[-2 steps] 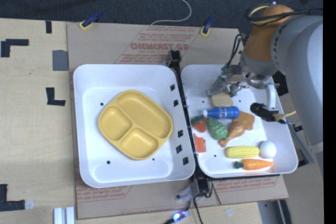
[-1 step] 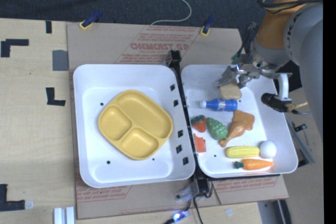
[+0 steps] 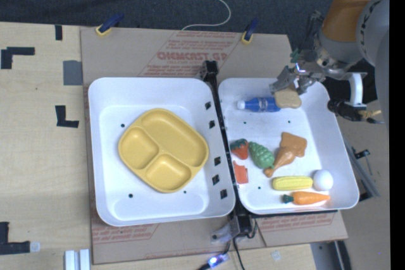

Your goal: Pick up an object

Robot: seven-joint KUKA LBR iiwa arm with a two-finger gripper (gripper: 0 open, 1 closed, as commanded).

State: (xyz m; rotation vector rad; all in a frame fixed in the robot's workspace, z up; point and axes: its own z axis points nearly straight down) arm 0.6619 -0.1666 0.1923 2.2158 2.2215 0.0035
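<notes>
Gripper [image 3: 290, 86] over the far right part of the right bin [image 3: 335, 136], a tan bread-like piece [image 3: 288, 99] at its fingertips.

Fingers look narrow, closed around the top of the tan piece, though the contact is small and hard to read; blue bottle [image 3: 261, 105] lies on its side just left of the tan piece, white cap pointing left; nearer the camera from the bottle: green veg [image 3: 261, 154] with a red piece [image 3: 239, 148] beside it, another red piece [image 3: 241, 172] below; brown drumstick-shaped item [image 3: 290, 150] right of the green veg; corn cob [image 3: 292, 183], white egg [image 3: 323, 180] touching its right end, carrot [image 3: 306, 198] just nearer; left bin [image 3: 107, 136] well left of the bottle holds a yellow divided tray [image 3: 163, 150]; arm's orange band [image 3: 353, 6] up right of the bottle.
</notes>
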